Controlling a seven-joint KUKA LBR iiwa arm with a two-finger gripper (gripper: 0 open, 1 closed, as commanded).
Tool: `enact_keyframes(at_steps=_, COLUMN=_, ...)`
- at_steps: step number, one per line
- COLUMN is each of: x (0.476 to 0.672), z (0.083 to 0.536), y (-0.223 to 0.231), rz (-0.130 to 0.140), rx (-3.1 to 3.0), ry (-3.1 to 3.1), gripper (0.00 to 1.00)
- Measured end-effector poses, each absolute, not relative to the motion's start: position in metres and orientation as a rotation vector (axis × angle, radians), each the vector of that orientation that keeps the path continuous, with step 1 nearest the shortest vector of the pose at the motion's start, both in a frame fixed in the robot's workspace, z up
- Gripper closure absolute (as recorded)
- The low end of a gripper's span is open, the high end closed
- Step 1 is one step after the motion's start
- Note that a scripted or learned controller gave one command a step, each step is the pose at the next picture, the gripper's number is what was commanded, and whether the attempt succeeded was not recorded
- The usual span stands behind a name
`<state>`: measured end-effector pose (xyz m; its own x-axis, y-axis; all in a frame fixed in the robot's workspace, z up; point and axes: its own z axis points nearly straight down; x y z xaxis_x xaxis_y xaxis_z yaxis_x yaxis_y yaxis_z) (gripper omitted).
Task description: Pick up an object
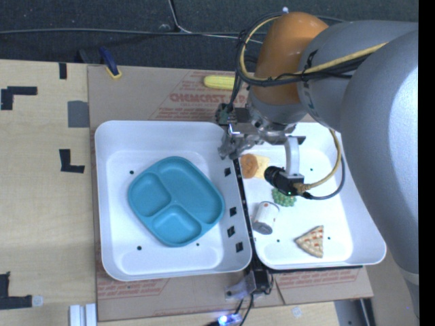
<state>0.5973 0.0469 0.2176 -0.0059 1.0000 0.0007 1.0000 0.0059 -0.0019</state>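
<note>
The step in hand looks like the approach. The gripper (234, 140) hangs low over the wall between the two bins, just up and left of the bun (250, 166); whether it is open or closed I cannot tell. The bun lies in the right bin (343, 223), with a green toy (284, 197) down and right of it, a small cup (264, 216) below it and a pizza slice (311, 241) farther down and right. Next, the gripper would likely need to shift over the bun and descend. The arm (367, 80) reaches in from the right of the bun, wrist bent downward.
</note>
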Motion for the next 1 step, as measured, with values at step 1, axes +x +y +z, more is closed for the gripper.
enact_keyframes(at_steps=1, x=0.609, z=0.2284, y=0.1014, rz=-0.002, rx=-2.213, ry=-2.228, gripper=1.0)
